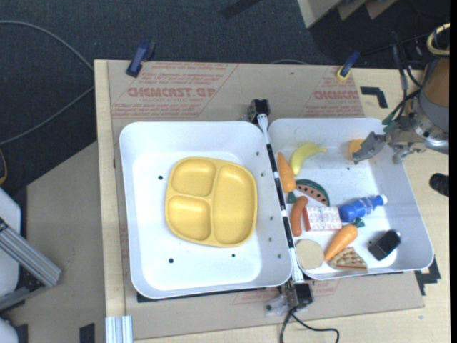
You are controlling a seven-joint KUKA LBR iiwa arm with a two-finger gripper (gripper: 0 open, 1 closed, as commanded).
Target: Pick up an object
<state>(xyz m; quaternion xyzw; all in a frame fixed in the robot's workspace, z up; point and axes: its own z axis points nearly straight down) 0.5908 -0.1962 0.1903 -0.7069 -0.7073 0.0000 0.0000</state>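
My gripper [382, 152] hangs over the back right of the right bin [418, 220], open, with nothing between its fingers. A small orange fruit [355, 146] lies just left of its left finger [367, 151]. Further left in the bin are a yellow banana [307, 153], an orange carrot [285, 172] along the left wall and a watermelon slice [312, 189]. Toward the front lie a red sausage [298, 215], a white and pink box [325, 218], a blue bottle [362, 207], a second carrot [341, 241], a black block [384, 244], a beige disc [310, 253] and a toast-like wedge [348, 261].
The left bin [143, 163] holds a yellow divided plate [212, 201]. Clamps [260, 110] join the bins at the back and front [296, 295]. The arm's orange band [437, 84] shows at the right edge, with cables above it.
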